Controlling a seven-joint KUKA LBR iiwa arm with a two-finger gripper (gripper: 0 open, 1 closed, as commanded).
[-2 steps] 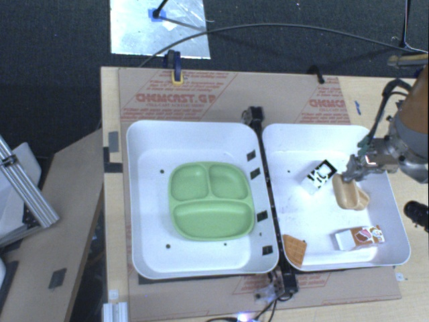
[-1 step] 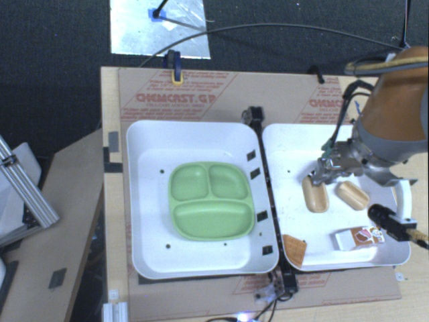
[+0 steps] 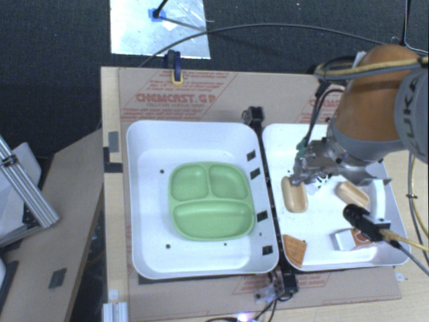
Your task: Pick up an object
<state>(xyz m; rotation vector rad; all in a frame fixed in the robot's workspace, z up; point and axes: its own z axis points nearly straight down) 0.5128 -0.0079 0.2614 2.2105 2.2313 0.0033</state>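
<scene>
Here, your hand point(image 3: 301, 173) hovers right of centre, grip unclear; the tan bread roll point(image 3: 294, 194) lies just below, lengthwise up-down.

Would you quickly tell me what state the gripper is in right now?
Gripper: cannot be told; it hangs over the right bin, just above a tan oval piece.

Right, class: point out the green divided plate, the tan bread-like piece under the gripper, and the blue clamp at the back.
green divided plate point(image 3: 212, 200), camera view, on the ridge between its compartments.
tan bread-like piece point(image 3: 294, 197), camera view, on its middle.
blue clamp point(image 3: 175, 62), camera view, on its blue body.
</scene>
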